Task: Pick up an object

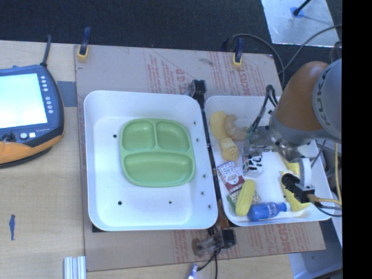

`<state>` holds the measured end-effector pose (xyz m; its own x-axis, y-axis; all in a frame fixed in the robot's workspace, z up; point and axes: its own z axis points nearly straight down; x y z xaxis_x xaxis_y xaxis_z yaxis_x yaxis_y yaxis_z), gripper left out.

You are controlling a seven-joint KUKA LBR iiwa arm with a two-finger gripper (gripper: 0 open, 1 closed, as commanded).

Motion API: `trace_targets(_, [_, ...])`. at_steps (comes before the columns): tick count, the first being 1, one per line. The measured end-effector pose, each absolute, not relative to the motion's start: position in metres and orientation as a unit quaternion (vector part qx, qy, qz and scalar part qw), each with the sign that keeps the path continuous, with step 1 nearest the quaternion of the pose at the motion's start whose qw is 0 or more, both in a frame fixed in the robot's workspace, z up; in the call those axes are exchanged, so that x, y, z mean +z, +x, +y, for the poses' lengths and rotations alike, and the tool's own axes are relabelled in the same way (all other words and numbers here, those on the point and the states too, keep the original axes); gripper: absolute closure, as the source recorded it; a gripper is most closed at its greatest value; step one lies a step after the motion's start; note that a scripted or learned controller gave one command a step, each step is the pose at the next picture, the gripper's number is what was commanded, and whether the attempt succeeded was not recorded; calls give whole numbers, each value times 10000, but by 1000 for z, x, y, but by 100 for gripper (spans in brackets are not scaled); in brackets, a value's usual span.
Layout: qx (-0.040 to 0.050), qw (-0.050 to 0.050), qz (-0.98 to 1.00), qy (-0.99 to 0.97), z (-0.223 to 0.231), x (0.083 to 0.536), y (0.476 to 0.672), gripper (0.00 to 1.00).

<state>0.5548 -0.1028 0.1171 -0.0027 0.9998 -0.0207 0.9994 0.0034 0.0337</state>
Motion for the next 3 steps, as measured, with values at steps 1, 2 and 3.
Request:
trace_targets(1, [40, 191, 7086, 7054, -103, 117, 554, 0])
trace_targets(2, [49, 110, 7087, 7054, -113, 106, 586, 0])
trace_targets(3, [40, 91, 7078, 7063, -113, 104, 622, 0])
